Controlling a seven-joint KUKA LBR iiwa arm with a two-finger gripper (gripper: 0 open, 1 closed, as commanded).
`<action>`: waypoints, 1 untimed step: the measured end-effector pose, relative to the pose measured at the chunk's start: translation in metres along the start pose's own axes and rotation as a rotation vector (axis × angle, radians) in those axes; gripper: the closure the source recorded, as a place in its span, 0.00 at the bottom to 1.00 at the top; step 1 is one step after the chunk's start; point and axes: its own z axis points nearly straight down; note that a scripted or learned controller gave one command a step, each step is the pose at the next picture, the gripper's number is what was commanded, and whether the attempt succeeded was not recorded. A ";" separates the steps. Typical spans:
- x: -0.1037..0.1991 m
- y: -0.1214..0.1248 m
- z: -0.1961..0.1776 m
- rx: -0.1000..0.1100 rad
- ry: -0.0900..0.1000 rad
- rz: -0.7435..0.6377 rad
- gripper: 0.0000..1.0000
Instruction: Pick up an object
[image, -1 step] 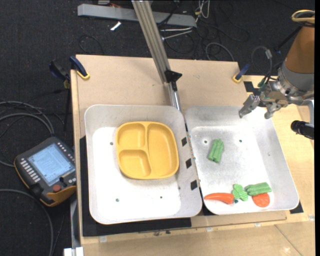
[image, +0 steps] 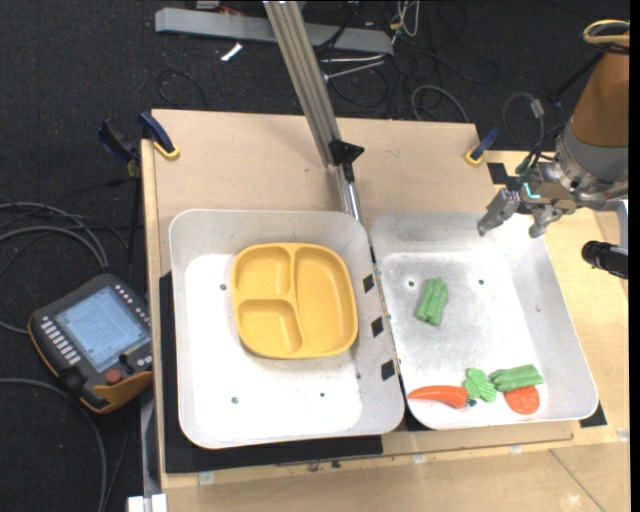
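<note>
The arm (image: 600, 100) reached in from the right, its grey body and orange band showing at the far right corner of the view. The gripper (image: 518, 217) hung above the far right part of the right bin (image: 560, 330), its two fingers spread apart and released, with nothing between them. One fingertip (image: 492, 222) pointed down and to the left, over the bin's far rim.

Inside the right bin lay several toy foods. A green bundle (image: 432, 301), like a bunch of beans, sat near the bin's middle, a little left of centre and well apart from the gripper. Along the near edge lay a cluster: an orange carrot (image: 440, 396) at the left, a small green leafy piece (image: 480, 384) just beside it, a green pod-shaped piece (image: 516, 376) further right, and a red piece (image: 522, 400) touching the pod's near side.

The left bin (image: 200, 330) held a yellow divided plate (image: 295, 301) with three compartments, resting toward the far right part of that bin.

Both bins sat side by side on a tan bench (image: 250, 160). A slanted metal pole (image: 308, 75) rose from the far side of the bench, between the bins. On the dark floor at the left lay a handheld control pendant (image: 92, 340) with a lit screen, among loose cables.
</note>
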 end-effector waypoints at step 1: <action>-0.005 -0.005 0.046 0.005 0.001 0.004 0.00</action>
